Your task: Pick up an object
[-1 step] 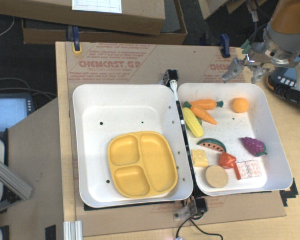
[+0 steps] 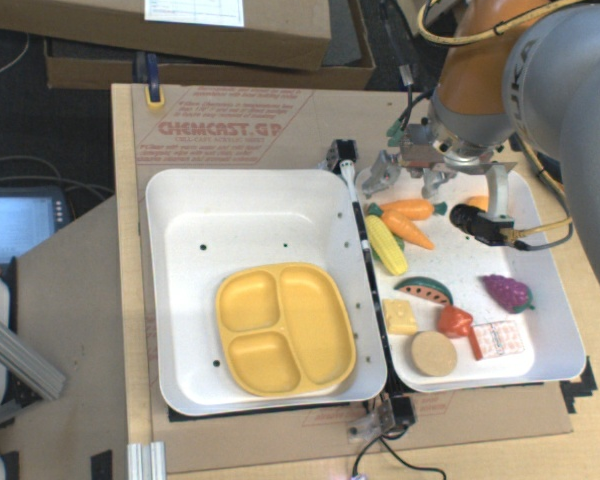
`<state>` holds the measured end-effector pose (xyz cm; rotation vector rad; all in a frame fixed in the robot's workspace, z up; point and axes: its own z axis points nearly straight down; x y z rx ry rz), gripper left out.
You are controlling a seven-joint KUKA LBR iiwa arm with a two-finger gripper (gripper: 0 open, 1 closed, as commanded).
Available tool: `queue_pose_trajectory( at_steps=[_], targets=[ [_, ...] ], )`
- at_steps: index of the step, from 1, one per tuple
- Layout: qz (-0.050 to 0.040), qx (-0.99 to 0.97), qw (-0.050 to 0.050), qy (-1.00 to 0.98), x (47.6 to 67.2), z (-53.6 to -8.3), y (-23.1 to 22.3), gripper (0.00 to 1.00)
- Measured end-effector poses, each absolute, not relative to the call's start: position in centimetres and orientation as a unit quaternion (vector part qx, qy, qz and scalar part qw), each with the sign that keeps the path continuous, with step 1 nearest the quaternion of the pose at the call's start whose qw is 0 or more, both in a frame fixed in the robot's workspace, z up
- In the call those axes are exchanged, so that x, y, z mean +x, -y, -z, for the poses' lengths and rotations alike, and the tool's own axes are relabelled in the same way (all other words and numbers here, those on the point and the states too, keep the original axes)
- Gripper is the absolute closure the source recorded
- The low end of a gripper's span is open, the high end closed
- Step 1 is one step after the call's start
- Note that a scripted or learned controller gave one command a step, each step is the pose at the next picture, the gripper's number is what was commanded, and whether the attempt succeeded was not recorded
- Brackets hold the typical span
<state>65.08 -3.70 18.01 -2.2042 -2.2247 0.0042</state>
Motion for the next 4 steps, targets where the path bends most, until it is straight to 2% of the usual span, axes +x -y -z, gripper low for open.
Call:
queue_pose_trajectory(
  at_steps=[1,2,3,4],
  targets=[
    [-0.0018,-0.708,0.002,0.706,62.0,-18.5,7.1,0.0],
    [-0.0031,-0.71,0.003,0.704,58.0,-7.9,12.9,0.0],
    [-0.0092,-0.704,0.008,0.71,66.3,-8.4,10.8,0.0],
    [-0.0078,-0.706,0.009,0.708,66.2,-8.3,11.1,0.0]
  ],
)
